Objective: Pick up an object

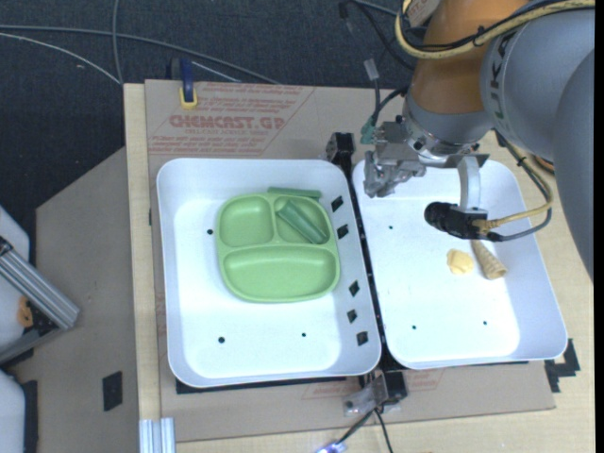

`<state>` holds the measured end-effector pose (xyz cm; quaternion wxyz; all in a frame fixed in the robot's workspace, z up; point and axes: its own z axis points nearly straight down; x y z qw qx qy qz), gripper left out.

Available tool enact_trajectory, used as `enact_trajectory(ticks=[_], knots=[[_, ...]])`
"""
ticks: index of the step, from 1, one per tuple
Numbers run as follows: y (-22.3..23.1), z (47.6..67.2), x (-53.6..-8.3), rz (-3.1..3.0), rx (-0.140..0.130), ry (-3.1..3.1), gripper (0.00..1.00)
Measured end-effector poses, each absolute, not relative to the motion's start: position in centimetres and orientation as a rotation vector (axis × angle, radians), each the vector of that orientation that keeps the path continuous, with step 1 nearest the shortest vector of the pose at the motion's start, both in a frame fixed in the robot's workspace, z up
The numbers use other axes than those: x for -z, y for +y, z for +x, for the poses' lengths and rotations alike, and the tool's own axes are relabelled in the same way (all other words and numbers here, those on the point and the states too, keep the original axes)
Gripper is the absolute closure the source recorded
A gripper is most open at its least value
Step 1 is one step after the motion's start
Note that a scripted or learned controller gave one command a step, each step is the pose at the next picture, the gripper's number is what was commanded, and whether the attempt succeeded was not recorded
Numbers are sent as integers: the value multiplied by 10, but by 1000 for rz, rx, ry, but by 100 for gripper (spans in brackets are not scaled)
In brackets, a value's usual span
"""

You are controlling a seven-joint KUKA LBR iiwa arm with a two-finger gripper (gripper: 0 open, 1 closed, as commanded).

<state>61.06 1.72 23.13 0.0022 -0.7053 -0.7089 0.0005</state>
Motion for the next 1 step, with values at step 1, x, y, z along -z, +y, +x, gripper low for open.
enact_trajectory(ticks=[1], knots=[[72, 618, -218, -2215, 0, -2226, 100]])
